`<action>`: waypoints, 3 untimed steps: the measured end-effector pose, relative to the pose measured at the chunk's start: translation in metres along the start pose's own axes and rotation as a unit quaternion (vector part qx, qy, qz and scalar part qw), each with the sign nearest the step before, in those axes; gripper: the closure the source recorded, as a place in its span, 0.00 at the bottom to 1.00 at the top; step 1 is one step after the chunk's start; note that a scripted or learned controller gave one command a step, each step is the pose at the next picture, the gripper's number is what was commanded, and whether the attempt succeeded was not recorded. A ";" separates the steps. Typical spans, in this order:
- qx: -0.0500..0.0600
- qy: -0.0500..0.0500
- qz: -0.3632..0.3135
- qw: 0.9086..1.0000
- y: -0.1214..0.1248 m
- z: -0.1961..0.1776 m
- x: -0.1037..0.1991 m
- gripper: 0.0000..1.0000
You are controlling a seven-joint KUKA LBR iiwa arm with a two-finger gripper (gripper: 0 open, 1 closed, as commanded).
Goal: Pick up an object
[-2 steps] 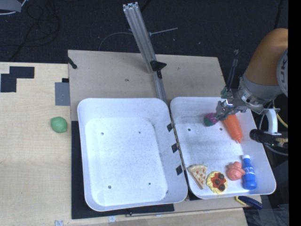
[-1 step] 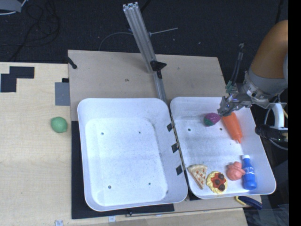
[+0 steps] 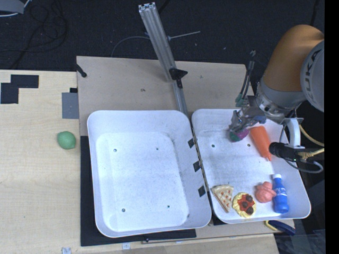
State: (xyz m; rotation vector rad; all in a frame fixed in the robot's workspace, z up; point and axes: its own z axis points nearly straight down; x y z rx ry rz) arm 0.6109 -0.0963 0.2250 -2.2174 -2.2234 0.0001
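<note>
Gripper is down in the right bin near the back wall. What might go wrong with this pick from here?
The gripper sits low over a small purple-green object, with the orange carrot right beside it; closing or lifting may nudge the carrot instead. The target is small and partly hidden, so the grasp may slip. It also lies near the right bin back wall, leaving little room.

Small purple-green object (image 3: 239, 134), right bin's far end, beside orange carrot (image 3: 260, 142)

Probably a robotics lab: bench (image 3: 32, 157), white bins (image 3: 106, 126), cables (image 3: 32, 15).
</note>
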 end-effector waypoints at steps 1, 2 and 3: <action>-0.001 0.000 -0.001 1.000 0.003 -0.010 0.052 1.00; 0.000 0.000 0.000 1.000 0.008 -0.002 0.104 1.00; 0.000 0.000 0.000 1.000 0.011 0.001 0.150 1.00</action>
